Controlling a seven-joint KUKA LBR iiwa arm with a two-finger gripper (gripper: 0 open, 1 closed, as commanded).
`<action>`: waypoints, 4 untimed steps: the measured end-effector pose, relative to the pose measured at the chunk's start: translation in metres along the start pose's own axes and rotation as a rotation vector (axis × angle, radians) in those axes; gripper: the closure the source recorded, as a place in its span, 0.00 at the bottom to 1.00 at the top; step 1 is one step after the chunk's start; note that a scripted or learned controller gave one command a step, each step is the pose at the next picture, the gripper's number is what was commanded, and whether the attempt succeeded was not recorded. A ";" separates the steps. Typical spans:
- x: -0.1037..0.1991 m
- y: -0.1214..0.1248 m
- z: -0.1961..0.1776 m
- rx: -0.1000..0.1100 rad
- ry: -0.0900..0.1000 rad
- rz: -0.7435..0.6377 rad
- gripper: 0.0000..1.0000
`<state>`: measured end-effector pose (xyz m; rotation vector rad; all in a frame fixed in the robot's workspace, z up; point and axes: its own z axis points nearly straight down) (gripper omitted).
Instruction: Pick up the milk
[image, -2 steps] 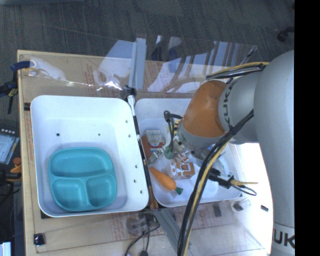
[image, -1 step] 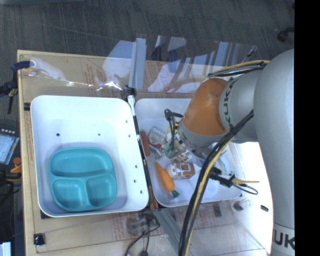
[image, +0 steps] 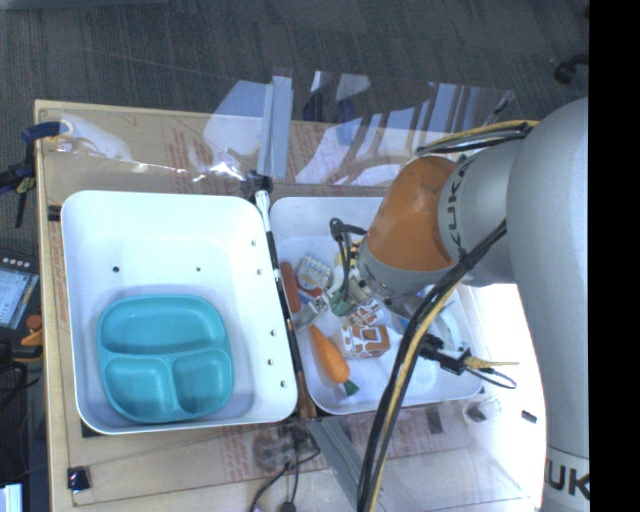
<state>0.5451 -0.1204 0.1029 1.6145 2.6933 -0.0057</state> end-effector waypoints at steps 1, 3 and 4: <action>0.000 0.000 -0.009 0.002 0.001 -0.004 1.00; 0.023 -0.024 0.008 -0.008 -0.013 0.359 0.00; 0.027 -0.023 0.001 0.001 -0.001 0.349 1.00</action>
